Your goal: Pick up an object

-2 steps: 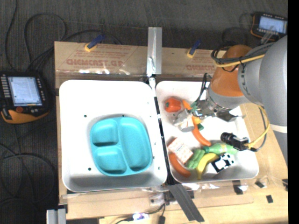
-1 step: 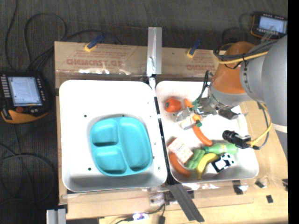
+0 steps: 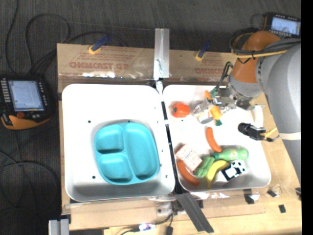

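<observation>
The arm is reaching in from the right, and its gripper (image 3: 216, 103) is hanging over the top part of the right bin (image 3: 261, 177). I cannot tell if the hand is gripping anything or just hovering, because that spot is too small and busy to see well. A small orange piece (image 3: 215, 113) is sitting just under it, and a red tomato (image 3: 180, 109) is lying a little to the left. Lower down, an orange carrot (image 3: 212, 139) is lying by itself, and more toys are piling up in the bottom corner: a yellow banana (image 3: 214, 169), a green veggie (image 3: 231, 154) and a black and white toy (image 3: 234, 170). The blue plate (image 3: 126, 152) is resting in the left bin (image 3: 78, 106). To do this step well, the arm should be aiming at a thing that sits alone, coming straight down over its middle, and squeezing only once the thing is between both sides.
</observation>
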`<move>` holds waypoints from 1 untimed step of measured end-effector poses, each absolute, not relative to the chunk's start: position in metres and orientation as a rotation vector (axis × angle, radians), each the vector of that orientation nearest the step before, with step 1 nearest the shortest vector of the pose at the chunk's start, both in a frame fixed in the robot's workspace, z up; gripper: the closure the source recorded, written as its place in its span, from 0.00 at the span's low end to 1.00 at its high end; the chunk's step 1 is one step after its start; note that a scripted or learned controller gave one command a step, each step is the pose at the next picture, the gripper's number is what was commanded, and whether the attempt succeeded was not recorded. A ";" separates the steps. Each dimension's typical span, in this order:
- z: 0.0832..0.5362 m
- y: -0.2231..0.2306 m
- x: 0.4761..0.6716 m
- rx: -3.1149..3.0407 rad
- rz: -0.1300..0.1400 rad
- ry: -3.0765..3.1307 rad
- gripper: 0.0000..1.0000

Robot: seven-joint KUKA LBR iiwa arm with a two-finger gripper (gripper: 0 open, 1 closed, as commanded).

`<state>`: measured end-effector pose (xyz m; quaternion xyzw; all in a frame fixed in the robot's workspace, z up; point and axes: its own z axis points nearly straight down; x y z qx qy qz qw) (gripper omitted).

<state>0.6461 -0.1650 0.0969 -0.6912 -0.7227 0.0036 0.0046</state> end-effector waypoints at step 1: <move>0.210 -0.131 0.669 -2.141 0.004 -2.300 1.00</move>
